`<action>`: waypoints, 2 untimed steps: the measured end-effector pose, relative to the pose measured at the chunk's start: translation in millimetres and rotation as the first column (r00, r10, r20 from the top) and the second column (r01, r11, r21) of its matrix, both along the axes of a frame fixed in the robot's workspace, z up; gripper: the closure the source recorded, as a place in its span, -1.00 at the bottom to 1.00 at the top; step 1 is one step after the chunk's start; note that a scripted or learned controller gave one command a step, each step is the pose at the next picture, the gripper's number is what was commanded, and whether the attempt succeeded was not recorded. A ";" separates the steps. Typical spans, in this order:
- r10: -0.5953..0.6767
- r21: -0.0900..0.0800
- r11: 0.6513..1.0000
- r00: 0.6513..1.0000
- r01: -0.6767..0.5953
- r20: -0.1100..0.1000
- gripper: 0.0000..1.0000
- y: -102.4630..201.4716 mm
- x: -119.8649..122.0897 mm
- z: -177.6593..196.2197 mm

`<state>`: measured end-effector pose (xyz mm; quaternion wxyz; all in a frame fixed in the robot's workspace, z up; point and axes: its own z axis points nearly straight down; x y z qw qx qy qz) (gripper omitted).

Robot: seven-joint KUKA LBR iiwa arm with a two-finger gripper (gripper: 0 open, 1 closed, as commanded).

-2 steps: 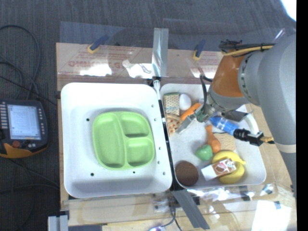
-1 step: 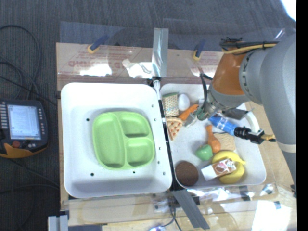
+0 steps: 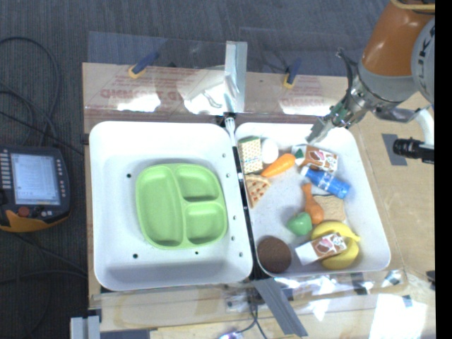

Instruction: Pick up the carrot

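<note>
1. Nearest the bottom edge, in the right bin [image 3: 367, 189], sit one brown round item [image 3: 274, 253], one banana [image 3: 337, 246] and one small carton [image 3: 321, 247] lying against the banana.
2. Just beyond these: one green pear-shaped fruit [image 3: 300, 223] and one orange-brown drumstick-like piece [image 3: 311, 200], the two touching.
3. Left bin [image 3: 106, 189]: one green divided tray [image 3: 182, 205] with three compartments, resting near its middle.
4. Bins counted: two, white, shallow, side by side, sharing a middle wall.
5. Mid right bin: one blue bottle [image 3: 327, 183] on its side, one waffle-patterned wedge [image 3: 256, 188] by the dividing wall.
6. Carrot [image 3: 278, 165]: single, orange, tapered, lying tilted in the far-left part of the right bin, its thick end toward the upper right. It lies between a green-labelled box [image 3: 249, 154] on its left and a red-and-white carton [image 3: 320, 159] on its right, with a white egg [image 3: 270, 149] just behind it.
7. Gripper [image 3: 316, 133]: above the far edge of the right bin, near the red-and-white carton, apart from the carrot. Cannot tell whether it is apart or together; nothing seen in it.
8. Farthest: grey arm with orange band [image 3: 392, 37] entering from upper right.
</note>
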<state>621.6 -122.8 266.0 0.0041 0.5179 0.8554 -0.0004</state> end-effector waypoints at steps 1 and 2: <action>0.001 0.001 1.000 1.000 -0.001 -0.011 -1.00 1.0 -1.7 -5.9; -0.031 0.003 1.000 0.999 0.031 -0.020 -1.00 42.3 -2.5 -90.4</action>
